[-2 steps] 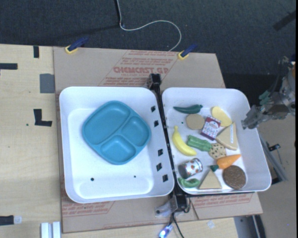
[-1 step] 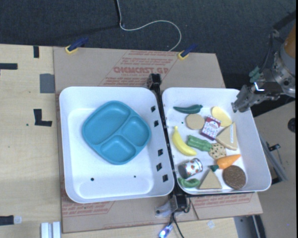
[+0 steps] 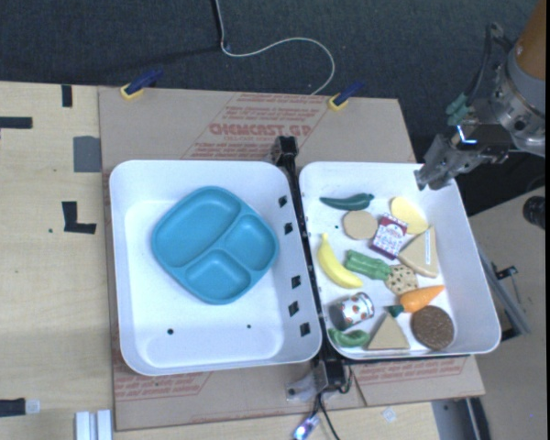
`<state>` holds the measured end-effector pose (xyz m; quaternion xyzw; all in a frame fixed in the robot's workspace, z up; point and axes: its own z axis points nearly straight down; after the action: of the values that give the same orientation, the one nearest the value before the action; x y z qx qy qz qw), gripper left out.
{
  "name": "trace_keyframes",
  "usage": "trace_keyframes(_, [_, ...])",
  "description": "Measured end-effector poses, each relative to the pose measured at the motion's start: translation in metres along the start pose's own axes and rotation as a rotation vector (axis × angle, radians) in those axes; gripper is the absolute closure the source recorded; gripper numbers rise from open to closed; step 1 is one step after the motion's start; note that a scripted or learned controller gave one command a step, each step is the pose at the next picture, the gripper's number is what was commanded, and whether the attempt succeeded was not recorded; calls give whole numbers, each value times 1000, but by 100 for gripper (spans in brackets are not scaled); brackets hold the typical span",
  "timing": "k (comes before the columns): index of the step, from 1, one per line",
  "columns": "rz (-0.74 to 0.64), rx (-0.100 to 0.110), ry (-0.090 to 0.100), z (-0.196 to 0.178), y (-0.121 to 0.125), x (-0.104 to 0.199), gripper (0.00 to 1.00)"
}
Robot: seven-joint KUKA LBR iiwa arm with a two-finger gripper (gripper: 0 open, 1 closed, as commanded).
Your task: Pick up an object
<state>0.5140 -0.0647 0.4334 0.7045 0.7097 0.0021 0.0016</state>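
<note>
Nothing is picked yet: the gripper (image 3: 437, 174) hovers at the right bin's (image 3: 472, 246) one-o'clock corner, grip state unreadable; the banana (image 3: 334, 264) and the other toy foods lie untouched.

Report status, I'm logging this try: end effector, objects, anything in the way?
End effector above right bin's upper right corner, holding nothing seen. Toy food heaped in that bin, banana at its left. Blue plate in left bin. Nothing blocking.
</note>
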Motion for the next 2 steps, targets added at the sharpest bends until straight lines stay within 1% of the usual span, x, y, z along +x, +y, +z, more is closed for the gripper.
trace_keyframes(1, [0, 3, 0, -29, -10, 69, 100])
trace_keyframes(2, [-3, 2, 1, -68, -30, 153, 100])
